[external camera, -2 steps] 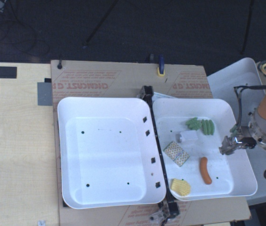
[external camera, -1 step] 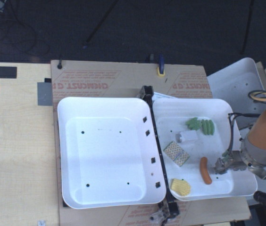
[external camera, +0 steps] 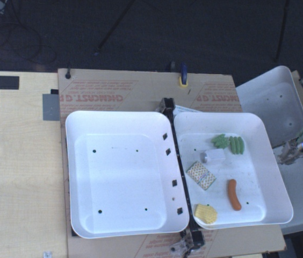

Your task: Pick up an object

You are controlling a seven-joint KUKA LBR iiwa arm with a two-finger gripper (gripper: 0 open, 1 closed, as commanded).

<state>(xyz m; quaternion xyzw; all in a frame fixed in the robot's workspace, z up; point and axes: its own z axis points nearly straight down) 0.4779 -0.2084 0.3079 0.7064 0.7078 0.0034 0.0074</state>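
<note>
The right white bin (external camera: 278, 183) holds several small objects. A green leafy toy (external camera: 228, 143) lies near its far side. Just below it is a small pale translucent piece (external camera: 213, 156). A checkered square packet (external camera: 201, 175) sits near the bin's left wall. An orange sausage-shaped item (external camera: 233, 194) lies toward the front. A yellow ridged piece (external camera: 206, 214) rests in the front left corner.
The left white bin (external camera: 68, 160) stands beside the right one, joined to it by a black clip strip (external camera: 172, 152). Both rest on a brown board (external camera: 119, 93). A grey metal plate (external camera: 272, 98) lies at the right, with cables (external camera: 294, 150) near it.
</note>
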